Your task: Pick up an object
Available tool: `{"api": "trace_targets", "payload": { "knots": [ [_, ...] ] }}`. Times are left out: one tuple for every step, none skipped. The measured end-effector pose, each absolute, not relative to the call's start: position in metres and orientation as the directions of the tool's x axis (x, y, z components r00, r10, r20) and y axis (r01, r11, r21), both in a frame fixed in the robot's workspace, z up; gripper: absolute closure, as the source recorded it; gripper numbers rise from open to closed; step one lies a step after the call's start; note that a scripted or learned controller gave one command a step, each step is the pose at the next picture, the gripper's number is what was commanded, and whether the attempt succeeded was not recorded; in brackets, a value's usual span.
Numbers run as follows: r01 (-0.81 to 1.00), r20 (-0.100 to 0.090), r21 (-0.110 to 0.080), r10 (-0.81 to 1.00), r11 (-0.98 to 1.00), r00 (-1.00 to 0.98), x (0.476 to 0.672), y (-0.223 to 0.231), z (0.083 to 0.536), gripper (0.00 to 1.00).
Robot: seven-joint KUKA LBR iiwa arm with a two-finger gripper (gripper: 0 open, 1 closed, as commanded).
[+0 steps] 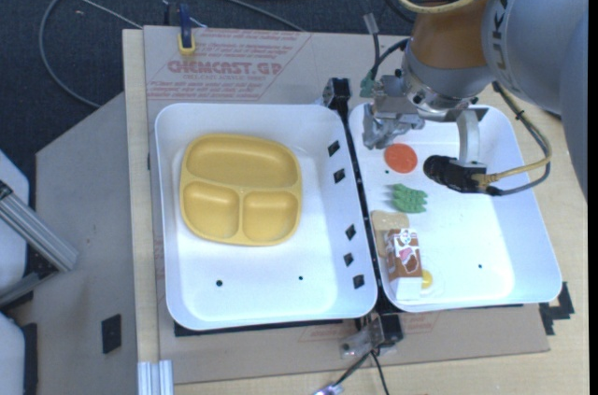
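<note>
The tool (pixel 378 134) hangs low over the far left corner of the right bin (pixel 491 239), close against the wall shared with the left bin (pixel 280 283). Whether it is open or closed cannot be told from this slant, and nothing is seen caught in it.

The nearest candidate is a small red disc (pixel 402 158), lying flat on the bin floor just beside the tool, on the side toward the bin's near edge and slightly toward its right wall. Being round, it has no long axis to line up with (any approach angle would serve). I judge the coming move to be a short shift toward that disc, then a descent.

Further along the same line toward the near edge lie a green toy (pixel 408 197) and then a snack packet (pixel 404 255), its long axis running far to near beside the left wall. The yellow divided plate (pixel 241 190) sits well apart in the left bin.
</note>
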State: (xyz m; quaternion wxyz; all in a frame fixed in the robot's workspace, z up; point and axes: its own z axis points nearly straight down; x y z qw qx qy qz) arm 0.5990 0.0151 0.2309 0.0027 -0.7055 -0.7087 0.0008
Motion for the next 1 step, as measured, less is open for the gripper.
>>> {"api": "trace_targets", "payload": {
  "knots": [
    [1.0, 0.002, -0.003, 1.0, 0.005, -0.005, 0.5884, 0.0621, 0.2348, 1.0]
  ]
}}
